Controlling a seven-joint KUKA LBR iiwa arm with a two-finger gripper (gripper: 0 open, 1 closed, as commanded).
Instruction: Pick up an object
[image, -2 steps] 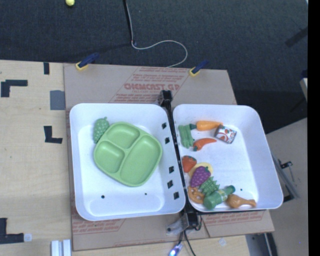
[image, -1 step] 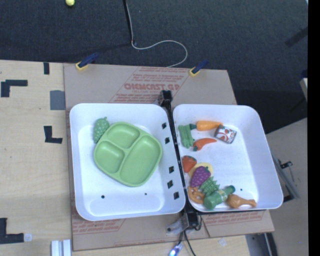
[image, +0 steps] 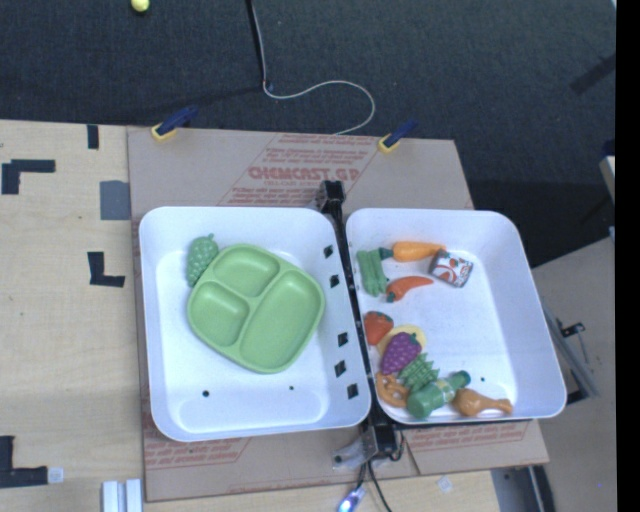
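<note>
Two white bins sit side by side on the bench; the right bin (image: 520, 300) holds the toy food, and that is where a thing to pick up can be found. I will use the little can (image: 451, 268) as my marker; it lies on its side near the top of the right bin, with bare white floor below it and to its right. Just to the left of the can are an orange carrot (image: 417, 250) and another orange veggie (image: 408, 287); further left of the can is a green veggie (image: 371, 271) by the wall. Well below the can, toys are piled close together: purple grapes (image: 399, 351), a green leafy toy (image: 420, 372) and an orange-brown toy (image: 478, 404). Far left of the can, in the left bin (image: 160, 300), rest a green plate (image: 258, 310) and a bunch of green grapes (image: 201, 257).

I cannot tell if the grabber is wide or narrow.

The can looks like the best pick, since it has room around it; come straight down over it, open wide, and squeeze across its round sides; stay away from the crowded pile.
</note>
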